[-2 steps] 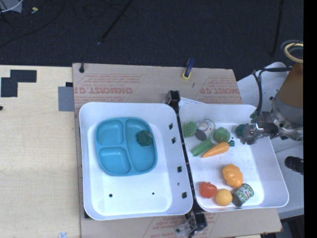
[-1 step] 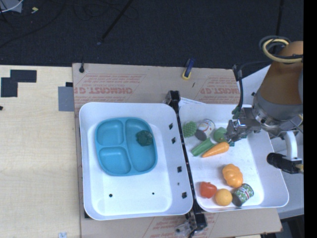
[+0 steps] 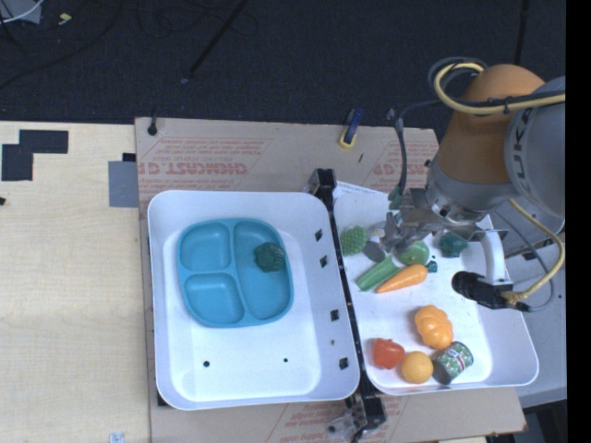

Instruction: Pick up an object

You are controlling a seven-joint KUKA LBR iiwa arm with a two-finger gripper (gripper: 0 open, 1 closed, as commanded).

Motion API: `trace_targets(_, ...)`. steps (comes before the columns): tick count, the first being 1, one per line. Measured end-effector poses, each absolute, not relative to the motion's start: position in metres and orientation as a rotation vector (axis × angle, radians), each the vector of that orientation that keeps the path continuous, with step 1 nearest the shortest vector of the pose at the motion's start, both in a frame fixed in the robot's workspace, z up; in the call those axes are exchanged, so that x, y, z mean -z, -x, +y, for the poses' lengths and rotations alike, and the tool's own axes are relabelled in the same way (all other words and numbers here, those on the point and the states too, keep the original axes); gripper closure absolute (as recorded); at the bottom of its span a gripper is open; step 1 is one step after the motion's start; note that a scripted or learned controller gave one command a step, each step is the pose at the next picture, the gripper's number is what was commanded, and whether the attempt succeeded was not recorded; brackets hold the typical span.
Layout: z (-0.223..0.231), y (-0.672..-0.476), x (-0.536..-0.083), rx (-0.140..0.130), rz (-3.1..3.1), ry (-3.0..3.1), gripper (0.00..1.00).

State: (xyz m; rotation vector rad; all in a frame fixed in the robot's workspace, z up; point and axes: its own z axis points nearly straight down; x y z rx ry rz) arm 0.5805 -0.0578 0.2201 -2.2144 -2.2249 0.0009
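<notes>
1. A pale green round toy lies in the right bin, touching the carrot and just beside the green pod.
2. The gripper hangs right over that cluster, low in the bin.
3. I cannot tell how its fingers are set; nothing is plainly between them.
4. This looks like the reaching step, with no grasp made yet.
5. The next move calls for closing on one toy alone, since the neighbours crowd it.
</notes>
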Motion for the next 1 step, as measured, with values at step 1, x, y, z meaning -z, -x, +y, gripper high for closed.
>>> trace_targets(1,-0.0384,-0.5894,-0.2361,0.0,-2.223,2.217,1.0)
